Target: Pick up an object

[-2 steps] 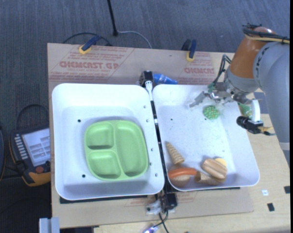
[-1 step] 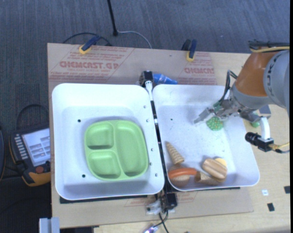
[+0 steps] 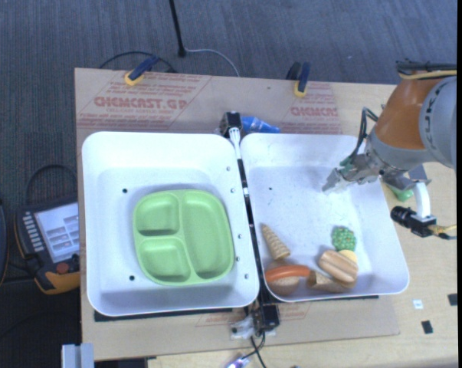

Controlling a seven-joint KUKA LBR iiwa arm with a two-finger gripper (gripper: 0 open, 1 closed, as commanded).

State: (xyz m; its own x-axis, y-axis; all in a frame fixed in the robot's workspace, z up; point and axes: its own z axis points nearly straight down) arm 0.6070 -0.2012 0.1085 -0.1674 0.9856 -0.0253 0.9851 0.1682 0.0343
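The right bin (image 3: 292,159) holds several toy foods along its near side: a waffle cone (image 3: 276,241), a hot dog (image 3: 286,274), a bun-like sandwich (image 3: 338,267) and a green broccoli piece (image 3: 342,238). My gripper (image 3: 336,181) hangs over the bin's far right part, its fingertips pointing left and down. It stands well apart from the foods, with bare bin floor beneath it. I see nothing between its fingers.
The left bin (image 3: 108,167) holds a green three-compartment plate (image 3: 183,235). A black divider strip (image 3: 243,190) runs between the bins. Clamps sit on the board's far edge (image 3: 299,79). A handheld pendant (image 3: 50,240) lies left of the bench.
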